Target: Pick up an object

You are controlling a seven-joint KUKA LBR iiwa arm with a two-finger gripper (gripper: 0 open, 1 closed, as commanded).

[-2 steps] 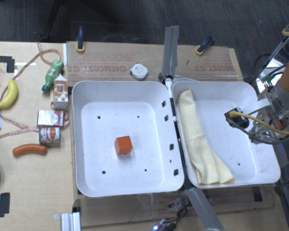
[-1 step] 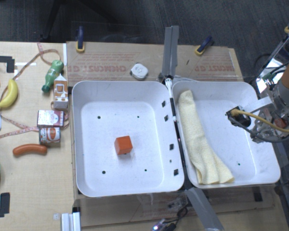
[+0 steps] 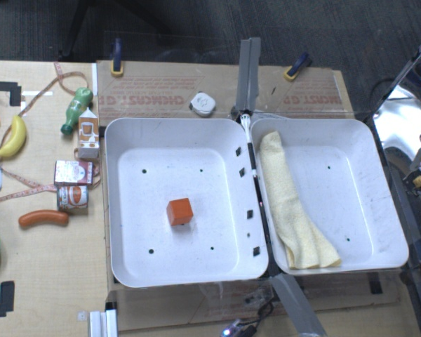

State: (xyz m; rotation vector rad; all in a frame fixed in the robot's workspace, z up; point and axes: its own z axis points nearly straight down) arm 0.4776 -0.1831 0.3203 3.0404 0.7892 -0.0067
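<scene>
White bins [image 3: 126,258], orange cube [image 3: 179,211], cloth [image 3: 291,209]

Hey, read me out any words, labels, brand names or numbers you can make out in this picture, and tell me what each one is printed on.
"CHEMCO'S GR…": red print, upside down, on the cardboard sheet behind the left bin; partly legible, the rest unclear.
Similar red print on the cardboard behind the right bin: too faint to read.
Small carton, printed packet and can on the wooden table: labels too small and blurred to read.
Orange cube and yellow cloth: no text.
</scene>
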